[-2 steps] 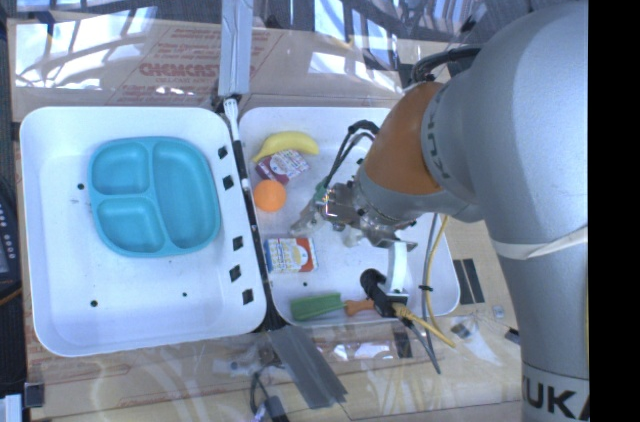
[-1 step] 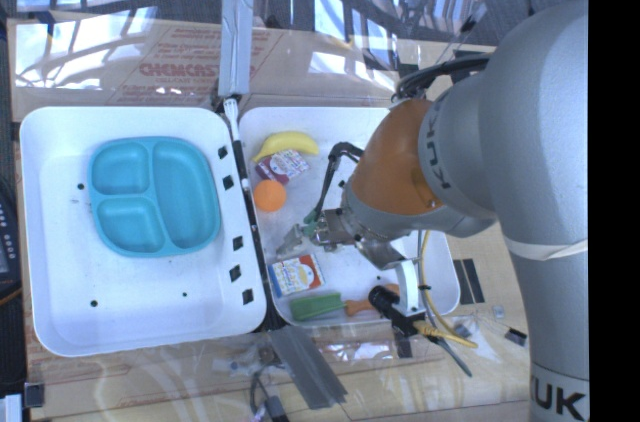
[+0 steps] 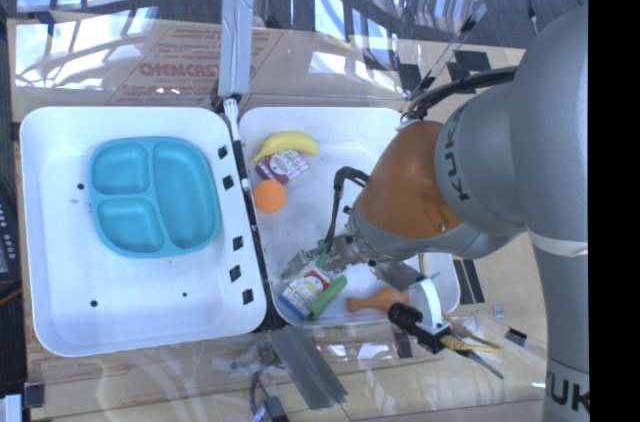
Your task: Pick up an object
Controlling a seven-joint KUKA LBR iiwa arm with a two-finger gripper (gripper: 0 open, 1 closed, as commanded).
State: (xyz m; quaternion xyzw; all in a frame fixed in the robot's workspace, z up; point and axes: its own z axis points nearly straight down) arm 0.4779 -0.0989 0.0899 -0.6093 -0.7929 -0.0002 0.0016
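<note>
The right bin (image 3: 330, 125) holds a yellow banana (image 3: 287, 144), a small red and white packet (image 3: 283, 167) and an orange ball (image 3: 269, 197) near its left wall. At its near edge lie a small printed carton (image 3: 303, 293) with a green piece (image 3: 329, 295) beside it, and an orange-handled item (image 3: 378, 300). My gripper (image 3: 320, 262) hangs low over the bin's near half, just above the carton, under the arm's orange band. I see nothing held in it.
The left bin (image 3: 50, 310) holds a blue divided plate (image 3: 155, 195). A divider with black clips (image 3: 240, 240) runs between the bins. The arm's bulk covers the right bin's right half. Tape and cables lie on the bench in front.
</note>
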